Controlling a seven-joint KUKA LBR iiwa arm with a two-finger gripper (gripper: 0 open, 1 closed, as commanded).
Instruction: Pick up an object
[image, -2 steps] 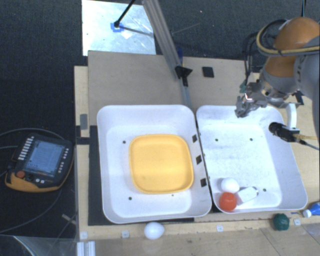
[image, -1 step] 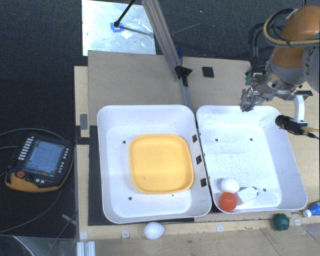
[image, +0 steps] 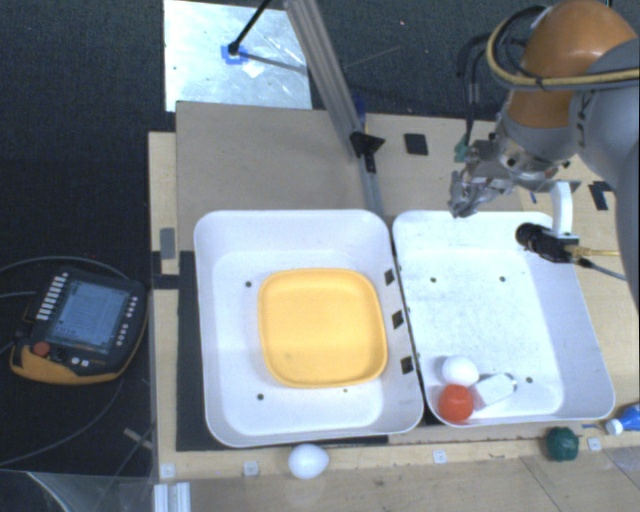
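**Visitor:** What is on the desk (image: 280, 160) right now?

**Onlooker:** Two shallow white bins side by side. The left bin (image: 225, 300) holds a square yellow plastic plate (image: 322, 325), lying flat in its middle. The right bin (image: 560, 330) has three small things gathered in its near left corner: a white ball (image: 459, 371), a red ball (image: 456, 402) touching it just in front, and a small white-and-black piece (image: 497, 388) beside them.

**Visitor:** And the arm?

**Onlooker:** It reaches in from the right. Its gripper (image: 466, 205) hangs over the far left rim of the right bin, well apart from the balls. From here I cannot tell how far its fingers are spread, and I see nothing between them.

**Visitor:** So nothing is picked yet?

**Onlooker:** That is my judgement. The balls look like the likeliest targets, but they sit against the bin wall and against each other, which could crowd a grasp.

**Visitor:** Anything else around?

**Onlooker:** A white egg-shaped object (image: 308, 460) and a dark green ball (image: 561, 443) lie outside the bins on the near edge. An orange-and-grey handheld control pad (image: 78, 330) rests on the dark floor to the left.
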